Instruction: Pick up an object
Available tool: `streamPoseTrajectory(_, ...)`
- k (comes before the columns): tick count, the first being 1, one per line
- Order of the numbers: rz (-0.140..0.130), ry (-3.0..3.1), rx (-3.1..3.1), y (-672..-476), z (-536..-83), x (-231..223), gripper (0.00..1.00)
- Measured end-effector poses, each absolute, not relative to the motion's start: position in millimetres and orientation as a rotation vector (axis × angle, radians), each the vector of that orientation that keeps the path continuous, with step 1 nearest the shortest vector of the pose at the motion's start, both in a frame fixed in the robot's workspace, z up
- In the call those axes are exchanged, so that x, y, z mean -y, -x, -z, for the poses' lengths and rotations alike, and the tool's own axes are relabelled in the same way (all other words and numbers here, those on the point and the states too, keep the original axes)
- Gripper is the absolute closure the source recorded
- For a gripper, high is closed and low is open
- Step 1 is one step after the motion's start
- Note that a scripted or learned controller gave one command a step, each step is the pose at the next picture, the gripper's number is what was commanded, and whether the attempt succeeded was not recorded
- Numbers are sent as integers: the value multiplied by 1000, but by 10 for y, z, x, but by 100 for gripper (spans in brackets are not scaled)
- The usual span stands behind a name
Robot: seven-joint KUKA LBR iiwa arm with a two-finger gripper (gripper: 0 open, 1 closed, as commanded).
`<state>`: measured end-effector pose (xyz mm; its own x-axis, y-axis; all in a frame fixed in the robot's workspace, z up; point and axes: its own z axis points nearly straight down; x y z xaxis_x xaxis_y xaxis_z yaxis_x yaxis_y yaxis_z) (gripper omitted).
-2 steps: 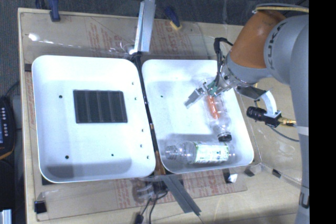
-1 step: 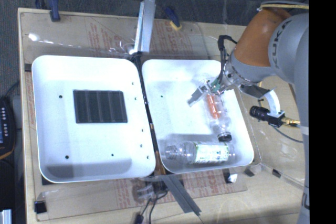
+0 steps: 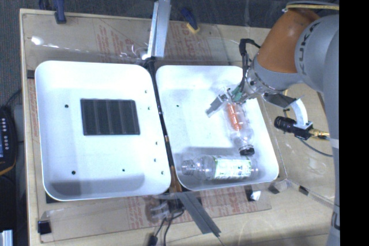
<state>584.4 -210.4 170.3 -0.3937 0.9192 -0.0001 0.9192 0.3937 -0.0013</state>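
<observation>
Here, from the fixed camera above the bench: right bin [image 3: 190,80] holding two clear plastic bottles. One, small and with an orange-red label [image 3: 235,118], lying slantwise near the bin's right wall, dark cap toward the front. The other, larger and green-labelled [image 3: 222,168], stretched along the front wall. Gripper [image 3: 226,98] lowered over the small bottle's upper end, one grey finger [image 3: 215,105] jutting left; impossible to tell whether spread or clamped, perhaps touching the bottle. Left bin [image 3: 57,83] carrying a dark ribbed tray [image 3: 109,116]. Approach-and-grasp step apparently in hand. Next: closing squarely across the slippery, round bottle, then lifting straight up.
</observation>
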Motion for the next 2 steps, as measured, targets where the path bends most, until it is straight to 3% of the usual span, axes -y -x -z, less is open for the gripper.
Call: streamPoseTrajectory(2, -2, 1729, 2622, -5844, -1703, 2104, 0)
